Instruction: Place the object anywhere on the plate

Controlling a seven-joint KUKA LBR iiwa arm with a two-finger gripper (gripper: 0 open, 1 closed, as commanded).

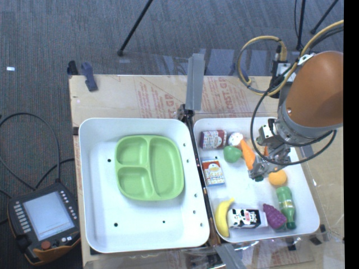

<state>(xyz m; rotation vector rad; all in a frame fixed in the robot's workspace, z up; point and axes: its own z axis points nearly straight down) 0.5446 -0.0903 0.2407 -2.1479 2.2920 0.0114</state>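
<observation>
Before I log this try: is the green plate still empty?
Empty. All three compartments of the green plate show bare; the toys, like the banana, lie in the right bin.

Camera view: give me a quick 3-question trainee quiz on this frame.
1. True or false: the green plate sits in the left bin.
2. What lies directly left of the milk carton? A) banana B) orange C) carrot
3. How many compartments does the plate have?

Key: 1 true. 2 A, the banana. 3 three.
</observation>
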